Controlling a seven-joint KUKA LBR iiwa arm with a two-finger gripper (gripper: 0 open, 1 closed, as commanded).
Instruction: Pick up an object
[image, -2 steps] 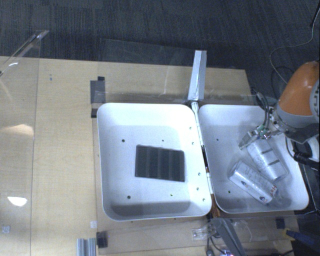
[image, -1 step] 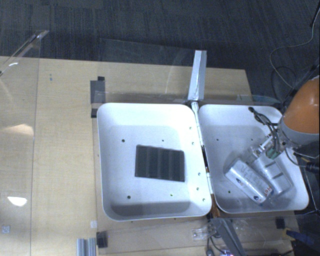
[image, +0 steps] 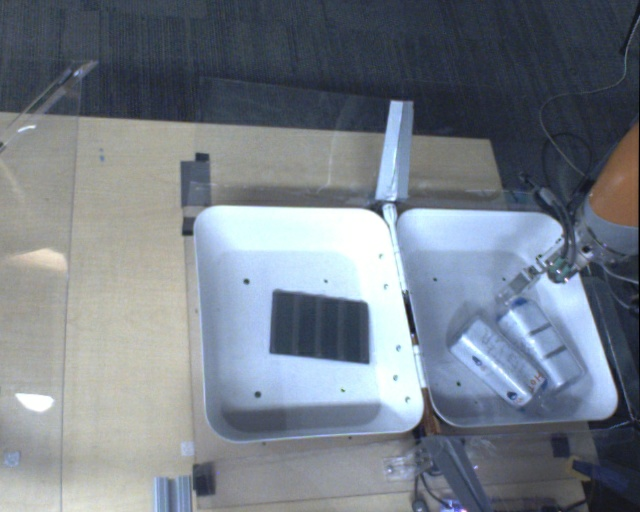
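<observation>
A dark ribbed rectangular pad (image: 320, 325) lies flat in the middle of the left bin (image: 225, 250). In the right bin (image: 450, 245), near its front right corner, two clear silvery wrapped items lie side by side at a slant: one (image: 493, 362) nearer the front and one (image: 542, 335) behind it. The arm enters from the right edge, its orange band (image: 622, 170) above the wrist. My gripper (image: 548, 268) hangs low over the right bin's right side, just above the upper end of the rear wrapped item.
A grey upright post (image: 395, 150) stands behind the seam between the bins. Cables (image: 560, 140) hang at the upper right. Bare wooden bench (image: 100, 300) stretches to the left, and clamps sit at the bins' corners.
</observation>
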